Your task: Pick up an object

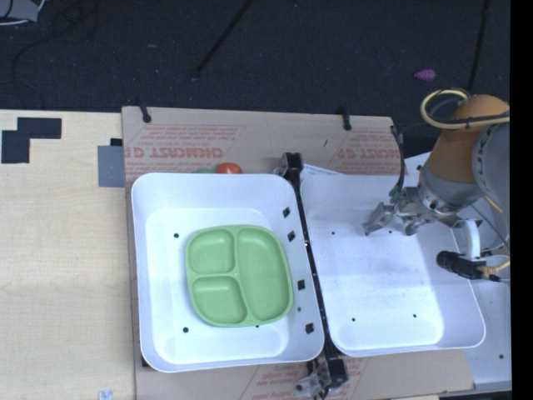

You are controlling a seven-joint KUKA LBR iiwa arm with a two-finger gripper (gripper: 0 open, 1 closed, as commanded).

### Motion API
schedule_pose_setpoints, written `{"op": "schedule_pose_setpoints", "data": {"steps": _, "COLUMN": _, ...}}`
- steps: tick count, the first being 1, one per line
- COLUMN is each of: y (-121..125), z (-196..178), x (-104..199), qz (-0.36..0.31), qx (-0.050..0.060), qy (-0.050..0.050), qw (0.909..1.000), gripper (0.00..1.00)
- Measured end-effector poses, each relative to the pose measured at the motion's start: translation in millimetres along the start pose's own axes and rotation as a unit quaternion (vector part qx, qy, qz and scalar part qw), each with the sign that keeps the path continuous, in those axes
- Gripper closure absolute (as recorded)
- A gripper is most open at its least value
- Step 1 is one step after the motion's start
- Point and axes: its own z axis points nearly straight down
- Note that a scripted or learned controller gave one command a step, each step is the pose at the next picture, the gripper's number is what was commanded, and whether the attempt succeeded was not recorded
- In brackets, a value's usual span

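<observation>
A light green divided plate [239, 274] lies flat in the left bin [158, 215], about at its middle. My gripper [391, 226] hangs over the upper right part of the right bin [375, 323], well away from the plate. Its two fingers are spread apart, open, with nothing between them. The grey arm with its orange band [466, 140] comes in from the right edge.
A small red-orange thing [227, 169] and a bit of green [202, 171] peek out behind the left bin's far rim. A black divider [304, 248] runs between the bins. Cardboard [250, 140] lies under both, and a wooden bench top [58, 265] is at left.
</observation>
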Motion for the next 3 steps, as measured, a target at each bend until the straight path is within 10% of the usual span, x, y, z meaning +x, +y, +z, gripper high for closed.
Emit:
{"op": "schedule_pose_setpoints", "data": {"steps": 1, "y": 1.2, "z": -13.8, "x": -0.3, "qz": -0.001, "qx": -0.002, "qy": -0.001, "qw": 1.0000, "gripper": 1.00}}
{"op": "schedule_pose_setpoints", "data": {"steps": 3, "y": 10.8, "z": -104.5, "x": -5.3, "qz": 0.001, "qx": -0.005, "qy": -0.002, "qw": 1.0000, "gripper": 1.00}}
